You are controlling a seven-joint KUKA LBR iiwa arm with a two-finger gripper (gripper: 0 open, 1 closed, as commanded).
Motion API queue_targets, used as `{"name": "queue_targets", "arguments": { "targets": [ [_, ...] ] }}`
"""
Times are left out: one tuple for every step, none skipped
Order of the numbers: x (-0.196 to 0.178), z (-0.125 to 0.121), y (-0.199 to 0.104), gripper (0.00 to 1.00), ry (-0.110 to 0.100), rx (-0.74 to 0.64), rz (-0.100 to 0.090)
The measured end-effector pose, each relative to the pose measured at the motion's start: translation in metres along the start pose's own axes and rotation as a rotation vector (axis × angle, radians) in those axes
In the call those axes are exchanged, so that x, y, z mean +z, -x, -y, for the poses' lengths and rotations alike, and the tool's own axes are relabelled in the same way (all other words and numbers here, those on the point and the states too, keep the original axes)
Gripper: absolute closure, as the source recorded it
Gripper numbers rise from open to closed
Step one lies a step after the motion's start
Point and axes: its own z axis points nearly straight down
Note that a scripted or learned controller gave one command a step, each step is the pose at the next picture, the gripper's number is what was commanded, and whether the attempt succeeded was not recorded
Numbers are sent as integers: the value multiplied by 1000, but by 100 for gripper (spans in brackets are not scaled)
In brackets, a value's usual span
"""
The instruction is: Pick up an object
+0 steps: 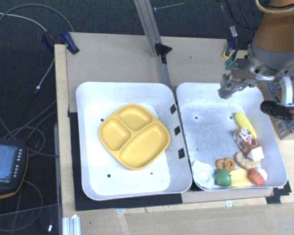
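My gripper [227,90] hangs over the far rim of the right bin [206,131], up above the bin floor with nothing between its fingers that I can see. A corn cob [245,124] lies along the bin's right side, well below and right of the gripper. Beneath it sit a brown-and-white snack piece [248,144], a pretzel [225,163], a green pepper [223,178], a yellow piece [240,177], a red-orange item [258,176] and a white cup-like piece [203,173] in the near right corner.
The left bin [88,131] holds a yellow three-compartment plate [134,136]. A metal pole [152,28] slants down to the gap between the bins. Cables and a teach pendant [5,166] lie off the bench at left.
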Motion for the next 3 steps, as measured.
{"name": "queue_targets", "arguments": {
  "targets": [
    [-4,23,-48,100,-11,-4,-4],
    [8,41,-106,100,-13,-5,-4],
    [11,58,-152,100,-12,-4,-4]
  ]
}}
